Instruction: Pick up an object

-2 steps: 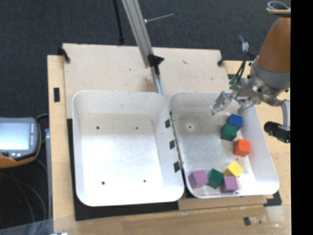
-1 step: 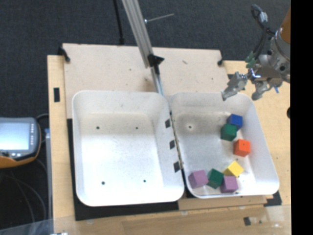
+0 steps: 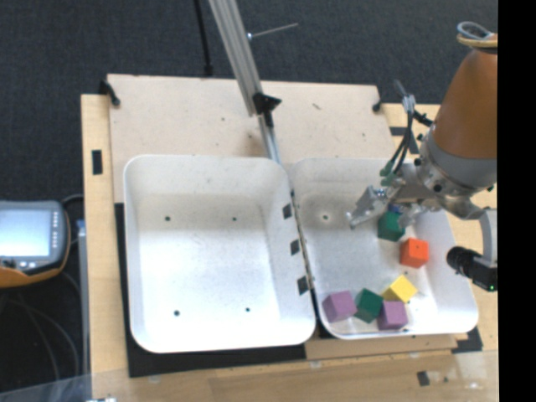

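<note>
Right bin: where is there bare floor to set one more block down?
In the right bin, floor is bare along its left half, between the divider wall and the blocks. The near-right corner is crowded: purple block, dark green block, second purple block, yellow block, orange block. The gripper hangs beside a green block.

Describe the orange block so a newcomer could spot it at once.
Look in the right-hand shallow white bin, near its right wall. Below the small green cube lies the small orange cube. It sits apart from the cluster at the front and is the bin's lone orange block.
</note>
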Robot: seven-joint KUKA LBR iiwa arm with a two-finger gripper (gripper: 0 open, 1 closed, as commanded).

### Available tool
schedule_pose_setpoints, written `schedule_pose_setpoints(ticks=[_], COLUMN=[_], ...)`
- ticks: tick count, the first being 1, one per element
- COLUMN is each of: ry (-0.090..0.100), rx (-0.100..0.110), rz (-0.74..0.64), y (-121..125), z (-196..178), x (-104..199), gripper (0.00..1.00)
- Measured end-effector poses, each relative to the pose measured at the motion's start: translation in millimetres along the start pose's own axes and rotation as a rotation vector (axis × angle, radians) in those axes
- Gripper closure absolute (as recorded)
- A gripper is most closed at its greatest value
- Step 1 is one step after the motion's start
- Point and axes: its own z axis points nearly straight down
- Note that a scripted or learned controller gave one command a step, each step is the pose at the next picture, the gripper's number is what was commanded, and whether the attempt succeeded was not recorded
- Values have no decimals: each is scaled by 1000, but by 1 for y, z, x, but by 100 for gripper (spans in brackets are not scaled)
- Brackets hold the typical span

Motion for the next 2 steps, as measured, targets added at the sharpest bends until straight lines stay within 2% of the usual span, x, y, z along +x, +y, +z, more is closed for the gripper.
schedule_pose_setpoints(ticks=[1, 2], ry=[-4, -5], rx=[-19, -15], rz=[2, -4], y=[-15, -15], z=[-126, -133], x=[-39, -39], gripper=[0, 100])
